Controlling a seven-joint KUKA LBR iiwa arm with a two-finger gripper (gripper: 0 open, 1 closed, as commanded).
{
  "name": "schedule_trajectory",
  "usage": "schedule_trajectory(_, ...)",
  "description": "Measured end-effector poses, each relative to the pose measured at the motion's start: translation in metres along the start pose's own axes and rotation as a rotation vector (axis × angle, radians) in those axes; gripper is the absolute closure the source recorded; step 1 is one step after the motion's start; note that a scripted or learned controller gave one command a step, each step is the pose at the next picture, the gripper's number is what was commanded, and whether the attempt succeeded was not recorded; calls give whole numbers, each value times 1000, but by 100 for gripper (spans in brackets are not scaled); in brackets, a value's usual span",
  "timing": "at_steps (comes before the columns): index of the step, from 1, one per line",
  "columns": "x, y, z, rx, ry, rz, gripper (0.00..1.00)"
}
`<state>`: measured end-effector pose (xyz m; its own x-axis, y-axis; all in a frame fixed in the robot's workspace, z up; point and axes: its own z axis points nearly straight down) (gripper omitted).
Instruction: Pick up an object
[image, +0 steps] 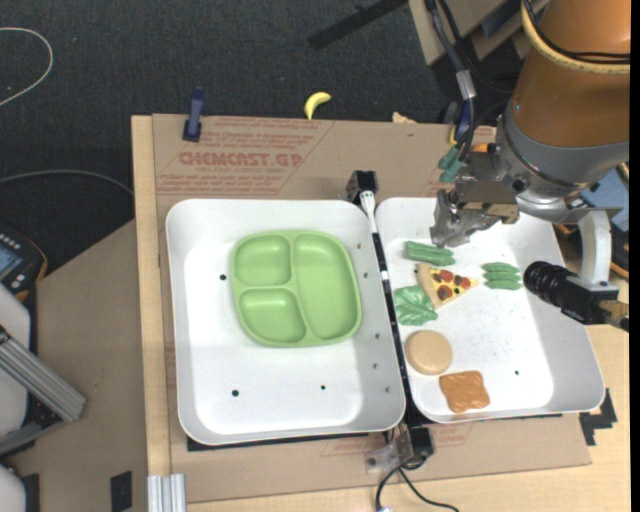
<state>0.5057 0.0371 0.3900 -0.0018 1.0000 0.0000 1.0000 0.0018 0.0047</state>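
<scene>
Camera view: two white bins, one green divided plate.

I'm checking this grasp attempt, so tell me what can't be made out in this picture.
- Gripper: in the camera view, finger state is unreadable from above.
- Long green piece: one end is hidden under the gripper.
- Arm: cut off by the top edge.

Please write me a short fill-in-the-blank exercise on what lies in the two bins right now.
1. The green divided plate lies in the ____ bin.
2. The plate has ____ compartments.
3. The pizza slice lies in the ____ bin.
4. The gripper hangs over the ____ bin.

Missing words: left; three; right; right
</scene>
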Motion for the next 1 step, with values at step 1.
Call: schedule_trajectory(1, 73, -28, -4, 6, 2, -7, 100)
